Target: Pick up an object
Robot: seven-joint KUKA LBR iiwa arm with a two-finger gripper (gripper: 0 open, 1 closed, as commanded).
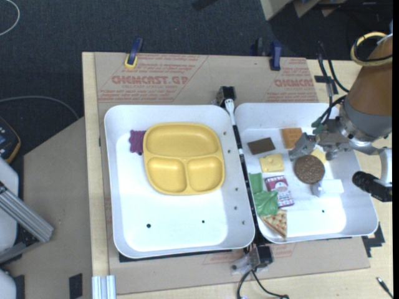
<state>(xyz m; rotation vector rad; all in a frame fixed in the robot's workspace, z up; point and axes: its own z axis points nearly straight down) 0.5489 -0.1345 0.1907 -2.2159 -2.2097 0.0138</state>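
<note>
The gripper [317, 143] hangs low over the right bin [349, 229], near its far edge, just above a round brown cookie-like disc [309, 169]. Whether it is wide or narrow, I cannot tell. Nothing looks lifted yet, so the grasp and raise are judged still ahead.

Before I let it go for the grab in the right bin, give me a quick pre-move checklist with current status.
1. Gripper is above the right bin: ok.
2. A target is close: the brown round patty lies just below the gripper: ok.
3. Patty free of neighbours: the yellow cheese square lies apart to its left: ok.
4. Finger opening: cannot tell.
5. Something already held: cannot tell.
6. Yellow divided plate sits in the left bin, out of the way: ok.
</note>
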